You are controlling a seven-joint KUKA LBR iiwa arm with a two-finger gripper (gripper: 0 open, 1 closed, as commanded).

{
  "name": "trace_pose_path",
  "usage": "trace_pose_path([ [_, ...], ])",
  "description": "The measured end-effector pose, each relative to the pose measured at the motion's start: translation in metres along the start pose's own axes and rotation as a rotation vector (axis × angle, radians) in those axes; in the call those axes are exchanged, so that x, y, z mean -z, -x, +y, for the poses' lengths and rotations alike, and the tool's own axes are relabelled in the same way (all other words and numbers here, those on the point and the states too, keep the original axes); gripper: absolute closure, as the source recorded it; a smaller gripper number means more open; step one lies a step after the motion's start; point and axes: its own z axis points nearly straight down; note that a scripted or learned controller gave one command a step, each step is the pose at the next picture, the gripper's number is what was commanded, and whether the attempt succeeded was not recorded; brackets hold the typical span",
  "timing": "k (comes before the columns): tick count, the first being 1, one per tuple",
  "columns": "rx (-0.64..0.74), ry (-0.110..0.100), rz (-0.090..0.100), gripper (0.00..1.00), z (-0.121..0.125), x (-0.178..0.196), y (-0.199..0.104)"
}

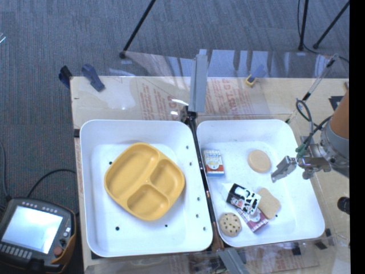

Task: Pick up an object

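The right bin (pixel 296 136) holds several small items. Among them are a small blue and red box (pixel 213 162), a round tan disc (pixel 259 161) and a black and white carton (pixel 243 198). A tan bread-like piece (pixel 268 203) and a chocolate chip cookie (pixel 230 224) lie there too. My gripper (pixel 295 170) hangs over the bin's right side, to the right of the tan disc and above the bread piece. It is open, and nothing sits between its fingers.
A yellow divided plate (pixel 145 181) lies in the left bin (pixel 91 153). A grey post (pixel 198 84) stands behind the divider between the bins. A pendant with a screen (pixel 34 230) sits on the floor at lower left.
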Motion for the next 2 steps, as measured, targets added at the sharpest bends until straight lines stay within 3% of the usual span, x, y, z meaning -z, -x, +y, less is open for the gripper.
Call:
trace_pose_path([
  [1,-0.494,-0.004,0.000,0.00,-0.006,-0.127,-0.025],
  [2,-0.752,-0.005,0.000,0.00,-0.027,-0.151,-0.060],
])
